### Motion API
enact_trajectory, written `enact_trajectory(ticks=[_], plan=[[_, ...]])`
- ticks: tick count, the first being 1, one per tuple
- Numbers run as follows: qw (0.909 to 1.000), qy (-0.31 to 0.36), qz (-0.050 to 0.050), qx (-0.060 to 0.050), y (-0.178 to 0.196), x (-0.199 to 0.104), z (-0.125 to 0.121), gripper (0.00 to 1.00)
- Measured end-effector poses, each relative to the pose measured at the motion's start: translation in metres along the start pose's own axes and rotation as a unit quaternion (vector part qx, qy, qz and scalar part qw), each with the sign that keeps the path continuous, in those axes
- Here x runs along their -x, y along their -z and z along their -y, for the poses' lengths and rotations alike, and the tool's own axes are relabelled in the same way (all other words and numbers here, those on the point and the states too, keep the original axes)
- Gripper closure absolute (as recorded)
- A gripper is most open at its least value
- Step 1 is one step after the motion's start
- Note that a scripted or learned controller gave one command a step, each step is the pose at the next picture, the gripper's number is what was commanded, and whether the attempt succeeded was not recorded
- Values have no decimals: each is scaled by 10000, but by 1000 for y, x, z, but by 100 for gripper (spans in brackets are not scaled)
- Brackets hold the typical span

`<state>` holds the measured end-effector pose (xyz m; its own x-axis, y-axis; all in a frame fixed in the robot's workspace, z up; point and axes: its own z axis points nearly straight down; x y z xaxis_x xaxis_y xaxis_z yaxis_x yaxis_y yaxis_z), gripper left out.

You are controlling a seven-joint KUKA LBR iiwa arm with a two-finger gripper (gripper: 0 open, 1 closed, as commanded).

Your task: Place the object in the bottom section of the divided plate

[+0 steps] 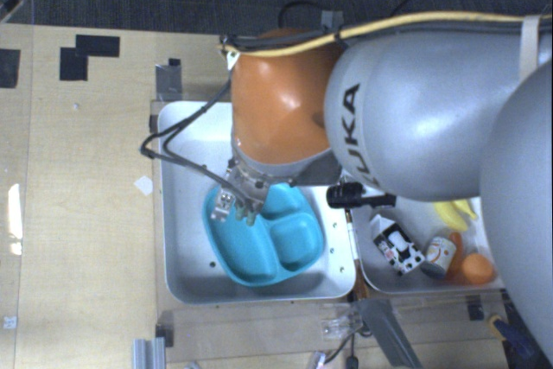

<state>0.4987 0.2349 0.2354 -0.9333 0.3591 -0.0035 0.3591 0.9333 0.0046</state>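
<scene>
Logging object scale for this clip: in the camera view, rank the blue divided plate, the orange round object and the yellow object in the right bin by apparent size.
1. Blue plastic divided plate, clearly largest.
2. and 3. Orange round object and yellow object: both are partly hidden behind the grey arm, so I would not rank them.

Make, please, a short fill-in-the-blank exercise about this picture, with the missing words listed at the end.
1. The divided plate lying in the left bin has the colour ____.
2. The tool is above the plate's ____ edge, as the camera sees it.
3. The orange ball lies in the ____ bin.
4. The band on the arm above the wrist is ____.

Missing words: blue; left; right; orange
</scene>
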Motion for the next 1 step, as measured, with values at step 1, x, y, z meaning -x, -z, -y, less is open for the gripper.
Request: enact_trajectory(ticks=[1], plan=[[9994,349,-17,10,-110,-12,2,100]])
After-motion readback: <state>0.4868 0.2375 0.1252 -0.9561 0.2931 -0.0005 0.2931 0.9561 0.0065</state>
